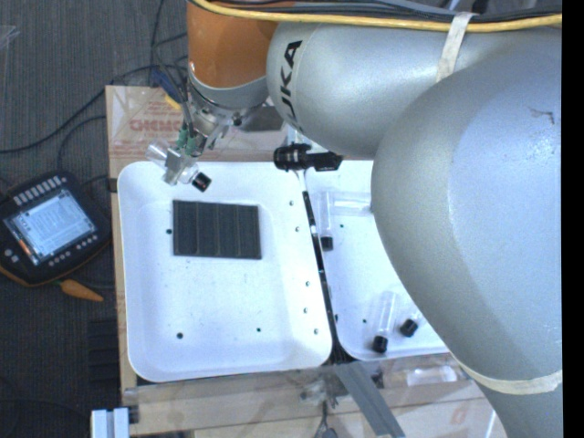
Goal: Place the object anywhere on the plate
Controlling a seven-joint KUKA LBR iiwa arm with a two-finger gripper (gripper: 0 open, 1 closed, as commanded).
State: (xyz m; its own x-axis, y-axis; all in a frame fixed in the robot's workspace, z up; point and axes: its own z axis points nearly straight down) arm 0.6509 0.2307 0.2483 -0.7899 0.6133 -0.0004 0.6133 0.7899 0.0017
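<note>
From my seat at the console, the small clear vial with a black cap (189, 174) sat just beyond the far left corner of the dark grey ribbed rectangular plate (217, 230), close to it but not over it. The two-finger gripper (190, 151) hung directly above the vial, touching it or nearly so. The blur at the tip kept me from telling whether the tool was clamped on the vial or standing apart, and whether the vial was lifted or lying on the floor of the shallow white left bin (128, 272).

I judged the step in hand to be the carry to the plate, with the release yet to come. To do it well, I wanted the grip confirmed first, since the vial lay tilted under the tool and a round tube slips easily. The travel needed was short: toward the near side and a little right, until the vial was over the plate's middle rather than its edge. I would have lowered close before letting go and laid the vial along the ribs, so that it could not roll off onto the bin floor.
</note>
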